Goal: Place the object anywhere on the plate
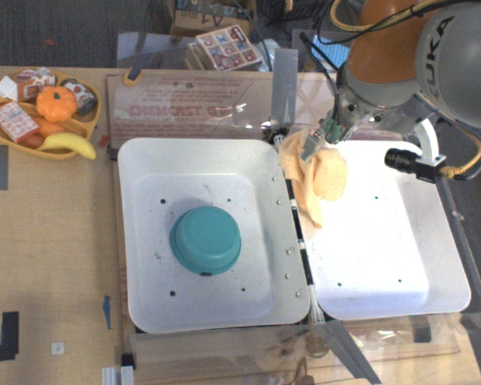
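Note:
A teal round plate (206, 240) lies in the middle of the left white bin (144, 175). A pale yellow cloth (321, 181) is bunched at the top left of the right bin (401, 247), and part of it hangs over the divider between the bins. My gripper (325, 135) comes down from the grey and orange arm at the upper right, right above the cloth. One corner of the cloth is drawn up into a peak between the fingertips, so the gripper is shut on it. The plate sits well to the lower left of the gripper.
A yellow dish (0, 127) of toy food, with an orange pumpkin and a banana, stands at the far left. Behind the bins lie a cardboard sheet (184, 107) and a patterned box (220, 46). A black fitting (409, 160) juts from the arm over the right bin.

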